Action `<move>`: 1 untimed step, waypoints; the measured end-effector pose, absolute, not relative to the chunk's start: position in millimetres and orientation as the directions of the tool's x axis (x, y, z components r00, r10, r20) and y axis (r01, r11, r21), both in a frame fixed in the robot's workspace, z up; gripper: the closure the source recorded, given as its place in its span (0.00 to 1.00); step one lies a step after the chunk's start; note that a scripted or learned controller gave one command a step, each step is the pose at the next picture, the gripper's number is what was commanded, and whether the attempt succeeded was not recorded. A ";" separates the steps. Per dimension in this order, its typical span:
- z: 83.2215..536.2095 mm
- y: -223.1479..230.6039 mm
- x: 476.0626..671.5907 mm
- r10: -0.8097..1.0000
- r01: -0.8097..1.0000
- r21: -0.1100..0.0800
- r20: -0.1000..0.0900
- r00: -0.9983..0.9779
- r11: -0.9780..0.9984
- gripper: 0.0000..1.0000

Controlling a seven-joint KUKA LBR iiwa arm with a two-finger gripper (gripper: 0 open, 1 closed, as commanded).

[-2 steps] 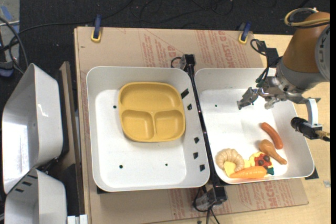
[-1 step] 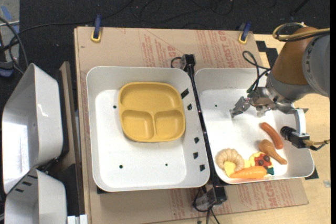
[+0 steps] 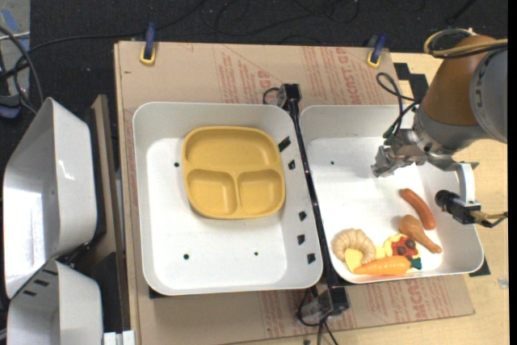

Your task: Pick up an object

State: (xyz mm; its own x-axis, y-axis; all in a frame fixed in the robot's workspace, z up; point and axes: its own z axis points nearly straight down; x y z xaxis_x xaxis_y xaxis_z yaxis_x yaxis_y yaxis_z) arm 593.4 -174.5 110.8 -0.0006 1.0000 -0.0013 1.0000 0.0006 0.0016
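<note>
Two shallow white bins sit side by side on a cardboard-covered bench (image 3: 242, 65). The left bin (image 3: 161, 254) holds a yellow divided plate (image 3: 234, 171), lying flat in the far half of the bin, with three compartments facing up. The right bin (image 3: 347, 125) holds a cluster of toy food along its near and right side: a red sausage (image 3: 418, 208) lying at a slant near the right wall; a brown drumstick-shaped piece (image 3: 418, 232) just near of it; an orange carrot (image 3: 384, 265) lying along the near wall; a pale croissant-like piece (image 3: 352, 242) at the left of the cluster; and small multicoloured pieces (image 3: 403, 246) between the carrot and the drumstick-shaped piece. The arm (image 3: 460, 101), grey with an orange band, enters from the right and reaches down over the far right part of the right bin. The gripper (image 3: 390, 160) is low over bare bin floor, apart from the sausage and far of the whole cluster. Nothing is visible between its fingers; whether the jaws stand wide or narrow cannot be told from this view. Two orange clamps (image 3: 148, 54) pin the cardboard at its far edge.
</note>
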 end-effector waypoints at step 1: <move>155.9 -167.8 596.1 1.000 1.000 0.005 -0.001 -0.004 0.004 1.00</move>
